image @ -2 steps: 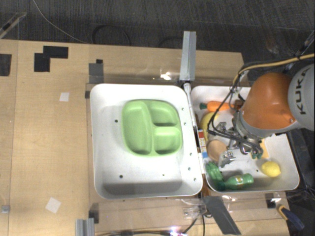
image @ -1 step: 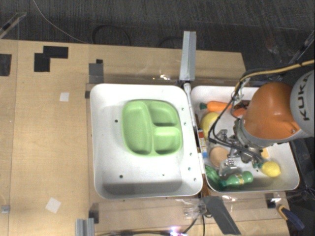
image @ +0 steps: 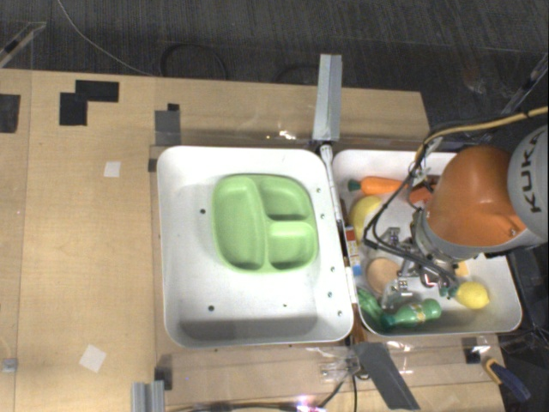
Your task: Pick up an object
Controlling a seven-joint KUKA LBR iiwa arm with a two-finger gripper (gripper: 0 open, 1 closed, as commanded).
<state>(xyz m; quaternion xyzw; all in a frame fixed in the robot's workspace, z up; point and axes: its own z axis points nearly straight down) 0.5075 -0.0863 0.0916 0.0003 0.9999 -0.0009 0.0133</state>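
You are looking down at a slant on a wooden table (image: 77, 256) that is carrying two shallow white bins side by side. The left bin (image: 184, 230) is holding a light green divided tray (image: 262, 221), which is lying near the bin's middle with one long compartment on its left and two smaller ones on its right.

The right bin (image: 506, 312) is holding a cluster of toy foods. An orange carrot (image: 380, 185) is lying near the far wall. Just below it a pale yellow rounded fruit (image: 364, 209) is sitting close to the wall between the bins. Nearer to you a tan, egg-like object (image: 382, 273) is resting, and in front of it a green leafy vegetable piece (image: 410, 314) is lying along the bin's near wall. A yellow lemon (image: 473, 295) is sitting to the right of that green piece, near the bin's near right corner.

The arm (image: 472, 200) is reaching in from the right, and its orange band is hanging over the middle of the right bin, covering part of the contents. The gripper (image: 410, 283) is pointing down among the objects, just beside the tan object and just above the green piece. Cables and metal parts are crowding the jaws, so you cannot tell whether they are open, closed, or gripping anything.
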